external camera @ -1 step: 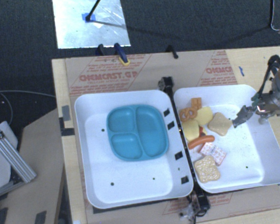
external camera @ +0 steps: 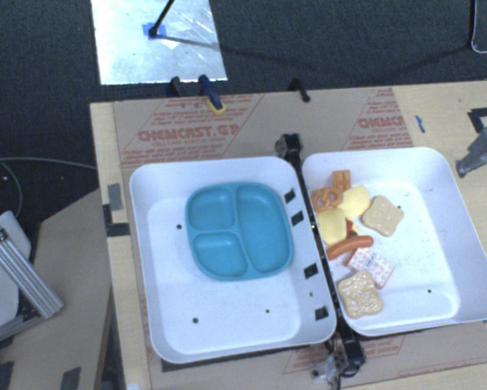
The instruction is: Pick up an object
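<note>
A tan bench with red printed lettering carries two shallow white plastic bins side by side, joined along a black clipped seam. Around it lies dark grey carpet, with a shiny silver sheet on the floor beyond the bench's far edge and an aluminium frame at the left. The left bin holds a blue three-compartment plastic plate near its middle. The right bin holds a cluster of toy food pieces pressed toward its left wall: an orange pretzel-shaped piece at the far end, two pale yellow rounded blocks touching each other, a beige toast slice just beside them, a red-orange sausage below, a pink-and-white wafer, and a round tan cracker nearest the bin's front edge. At the bench's right edge, well apart from the food, a small grey metal part of the arm reaches in; whether its fingers are apart or closed cannot be told, and nothing is seen in them.
</note>
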You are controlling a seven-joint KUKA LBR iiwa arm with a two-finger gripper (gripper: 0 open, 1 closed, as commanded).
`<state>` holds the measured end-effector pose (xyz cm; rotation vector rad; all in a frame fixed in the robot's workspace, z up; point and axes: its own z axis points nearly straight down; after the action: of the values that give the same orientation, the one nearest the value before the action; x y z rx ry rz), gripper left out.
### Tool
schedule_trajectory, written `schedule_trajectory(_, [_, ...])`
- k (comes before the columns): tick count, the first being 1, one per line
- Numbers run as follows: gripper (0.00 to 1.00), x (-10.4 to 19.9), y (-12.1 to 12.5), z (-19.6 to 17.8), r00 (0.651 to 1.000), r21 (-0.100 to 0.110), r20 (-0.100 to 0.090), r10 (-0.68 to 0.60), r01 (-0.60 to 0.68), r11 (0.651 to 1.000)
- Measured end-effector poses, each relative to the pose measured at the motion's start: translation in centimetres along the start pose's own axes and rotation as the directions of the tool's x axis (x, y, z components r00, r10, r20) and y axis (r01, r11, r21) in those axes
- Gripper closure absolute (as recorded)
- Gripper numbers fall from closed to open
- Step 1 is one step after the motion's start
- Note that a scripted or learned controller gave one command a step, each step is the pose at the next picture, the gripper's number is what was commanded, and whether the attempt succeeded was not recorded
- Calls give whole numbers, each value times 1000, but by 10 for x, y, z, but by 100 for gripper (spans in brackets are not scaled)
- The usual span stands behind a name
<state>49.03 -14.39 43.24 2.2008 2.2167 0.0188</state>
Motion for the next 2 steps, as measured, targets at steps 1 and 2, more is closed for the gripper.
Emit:
schedule_trajectory(1, [100,0,1,-2,1000,12,-1,-4,4,1000])
schedule_trajectory(2, [100,-53,-9,139,1000,32,-5,11,-11,999])
